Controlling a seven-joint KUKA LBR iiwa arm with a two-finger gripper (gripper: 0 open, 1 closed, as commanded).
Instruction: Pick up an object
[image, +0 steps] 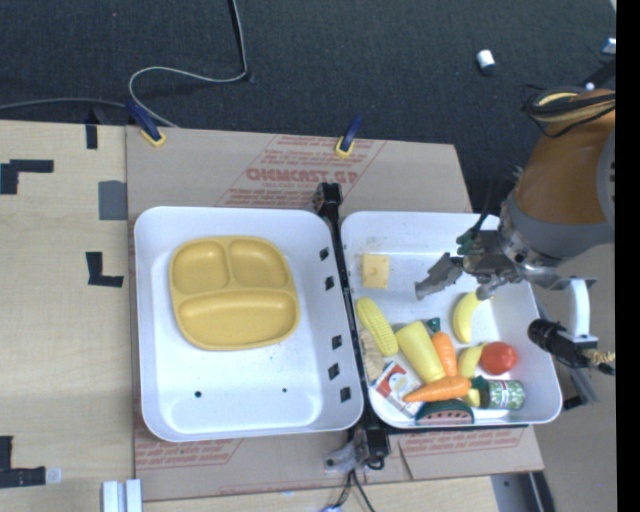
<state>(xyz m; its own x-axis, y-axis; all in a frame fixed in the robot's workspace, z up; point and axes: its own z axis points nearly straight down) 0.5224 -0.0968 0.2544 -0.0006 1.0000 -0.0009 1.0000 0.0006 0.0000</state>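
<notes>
Hovering over the right bin (395, 232), gripper (458, 283) sits just beside the banana (465, 316), fingers spread, nothing between them; cheese cube (375, 270) lies apart on the banana's far side; corn (377, 326), carrot (437, 390), tomato (498, 357), can (503, 395) cluster near the banana; grey arm (560, 200) angles in over the bin's right rim; yellow divided plate (235, 291) rests in the left bin (160, 380).

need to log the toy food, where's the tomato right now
The tomato lies in the right bin, near its lower right corner, just above the green can and below the banana.
</notes>
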